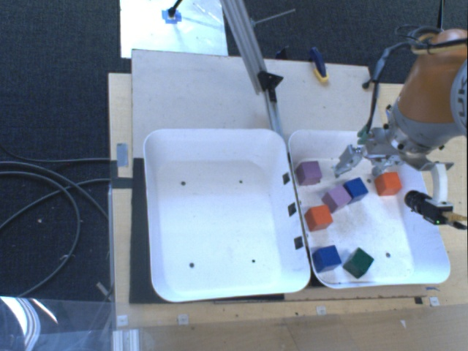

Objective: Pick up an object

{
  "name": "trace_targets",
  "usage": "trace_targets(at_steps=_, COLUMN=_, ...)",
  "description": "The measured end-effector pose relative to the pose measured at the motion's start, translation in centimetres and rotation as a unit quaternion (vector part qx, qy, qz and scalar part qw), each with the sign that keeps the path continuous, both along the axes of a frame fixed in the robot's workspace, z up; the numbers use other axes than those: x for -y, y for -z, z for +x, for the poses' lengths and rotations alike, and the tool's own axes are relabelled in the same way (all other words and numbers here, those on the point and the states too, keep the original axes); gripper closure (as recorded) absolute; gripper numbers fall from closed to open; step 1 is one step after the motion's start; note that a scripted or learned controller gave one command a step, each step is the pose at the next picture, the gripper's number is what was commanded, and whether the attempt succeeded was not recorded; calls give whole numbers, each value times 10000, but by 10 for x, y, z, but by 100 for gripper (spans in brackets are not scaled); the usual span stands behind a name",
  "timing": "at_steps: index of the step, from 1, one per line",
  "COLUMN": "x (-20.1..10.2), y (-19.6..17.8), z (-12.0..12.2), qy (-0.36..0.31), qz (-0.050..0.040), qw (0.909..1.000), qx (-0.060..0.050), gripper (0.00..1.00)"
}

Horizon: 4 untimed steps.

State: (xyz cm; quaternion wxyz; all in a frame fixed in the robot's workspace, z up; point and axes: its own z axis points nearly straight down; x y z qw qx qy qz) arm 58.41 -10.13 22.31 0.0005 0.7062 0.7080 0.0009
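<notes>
Looking down at a slant on a counter (219,86) with two shallow white bins side by side. The left bin (219,210) is bare. The right bin (424,262) holds seven small blocks: a purple block (308,172) near its left wall, a lilac block (337,197) touching a blue block (356,189), an orange block (387,183), a second orange block (318,216), a second blue block (326,257) and a green block (358,262). The grey arm (431,101) reaches in from the right. Its claw (363,163) hangs open just above the blue block, gripping nothing. A clean grab likely means dropping straight down over one block, avoiding the touching pair. Open floor lies at the bin's right side; the rear wall is close.
</notes>
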Motion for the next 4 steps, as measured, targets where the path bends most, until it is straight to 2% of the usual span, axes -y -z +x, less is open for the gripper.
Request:
trace_targets(at_steps=1, x=14, y=-90, z=28, qy=-15, qz=-17, qw=10000, qx=54, gripper=0)
trace_targets(at_steps=2, x=-21, y=-110, z=-72, qy=-19, qz=6, qw=10000, qx=2, gripper=0)
trace_targets(at_steps=3, x=34, y=-108, z=-100, qy=31, qz=-14, qw=10000, qx=3, gripper=0)
trace_targets(at_steps=4, x=66, y=-139, z=-99, qy=18, qz=-17, qw=10000, qx=20, gripper=0)
